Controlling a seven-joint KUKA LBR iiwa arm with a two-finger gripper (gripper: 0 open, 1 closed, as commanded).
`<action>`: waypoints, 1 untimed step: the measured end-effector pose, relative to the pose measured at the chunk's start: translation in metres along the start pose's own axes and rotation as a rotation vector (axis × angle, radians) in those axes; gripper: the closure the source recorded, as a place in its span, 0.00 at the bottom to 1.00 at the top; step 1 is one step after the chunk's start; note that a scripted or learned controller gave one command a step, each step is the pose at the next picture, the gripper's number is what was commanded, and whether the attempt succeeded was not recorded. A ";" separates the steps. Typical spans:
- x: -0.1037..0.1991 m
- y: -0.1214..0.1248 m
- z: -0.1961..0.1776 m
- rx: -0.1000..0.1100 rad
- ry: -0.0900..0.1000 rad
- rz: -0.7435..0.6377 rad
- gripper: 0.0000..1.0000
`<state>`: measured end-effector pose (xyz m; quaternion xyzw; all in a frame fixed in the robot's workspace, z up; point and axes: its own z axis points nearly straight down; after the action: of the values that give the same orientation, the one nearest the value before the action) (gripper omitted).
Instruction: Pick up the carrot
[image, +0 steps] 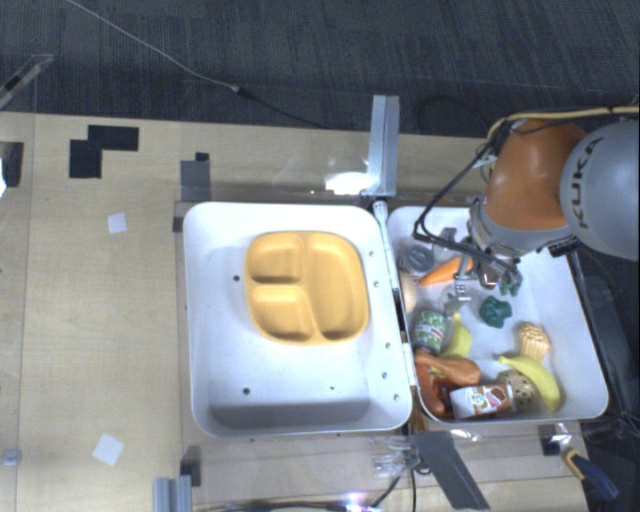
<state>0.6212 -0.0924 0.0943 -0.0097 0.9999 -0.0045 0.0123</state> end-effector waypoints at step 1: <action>-0.043 0.007 0.003 -0.007 0.003 -0.247 0.00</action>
<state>0.6643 -0.0843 0.0926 -0.1326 0.9911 -0.0026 0.0102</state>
